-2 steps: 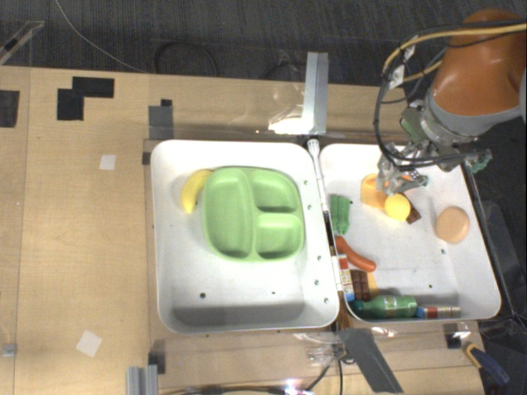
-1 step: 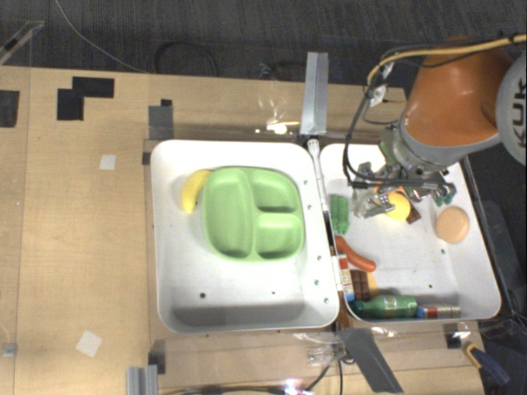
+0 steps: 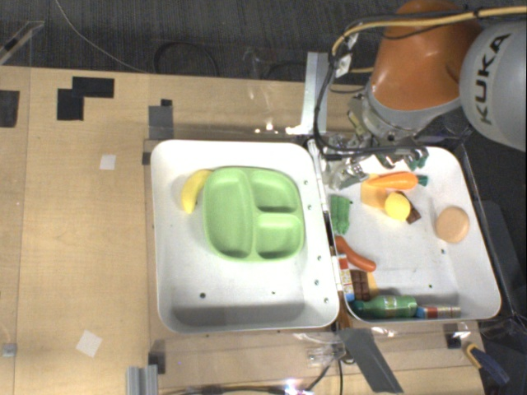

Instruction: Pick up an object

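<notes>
Wooden bench [image 3: 74, 245] under me carries two shallow white bins side by side, with dark carpet beyond its far edge. Left bin [image 3: 239, 303] holds a green divided tray [image 3: 251, 212], and a yellow banana [image 3: 193, 190] lies touching the tray's left rim. Right bin [image 3: 461, 278] holds the clutter: an orange carrot [image 3: 389, 181] with a yellow lemon [image 3: 397, 206] just beside it, a round tan piece [image 3: 452, 223] apart to the right, a small green thing [image 3: 339, 214] against the left wall, a red sausage [image 3: 356, 256] nearer the front, and a green bottle [image 3: 387, 306] lying along the front wall. My arm reaches in from the right, and my hand [image 3: 356, 164] hangs over the back left corner of the right bin, just beside the carrot. Whether my fingers are spread or closed I cannot tell; nothing shows between them.
</notes>
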Robot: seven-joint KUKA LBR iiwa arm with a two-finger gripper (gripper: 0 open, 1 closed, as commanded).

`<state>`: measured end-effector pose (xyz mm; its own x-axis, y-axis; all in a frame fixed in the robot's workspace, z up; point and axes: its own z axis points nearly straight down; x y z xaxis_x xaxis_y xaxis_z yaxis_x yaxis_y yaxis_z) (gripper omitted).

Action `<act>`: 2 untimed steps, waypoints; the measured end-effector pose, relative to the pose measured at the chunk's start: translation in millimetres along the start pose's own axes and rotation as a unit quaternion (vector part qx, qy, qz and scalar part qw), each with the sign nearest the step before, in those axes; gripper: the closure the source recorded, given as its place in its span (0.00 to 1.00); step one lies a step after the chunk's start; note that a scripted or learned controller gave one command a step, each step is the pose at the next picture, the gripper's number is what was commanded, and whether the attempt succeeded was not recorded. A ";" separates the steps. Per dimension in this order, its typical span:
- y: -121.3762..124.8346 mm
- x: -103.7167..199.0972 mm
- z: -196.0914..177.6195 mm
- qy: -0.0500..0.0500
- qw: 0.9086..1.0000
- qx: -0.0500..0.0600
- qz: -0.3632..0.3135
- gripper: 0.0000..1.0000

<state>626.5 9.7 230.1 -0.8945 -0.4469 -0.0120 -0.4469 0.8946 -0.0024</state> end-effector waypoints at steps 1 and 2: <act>-0.8 -2.5 -13.5 -0.005 1.000 0.002 0.000 1.00; -13.8 -37.5 7.7 0.001 0.999 0.000 -0.045 1.00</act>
<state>666.3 14.1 222.9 -0.8510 -0.5250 -0.0099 -0.5250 0.8511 -0.0029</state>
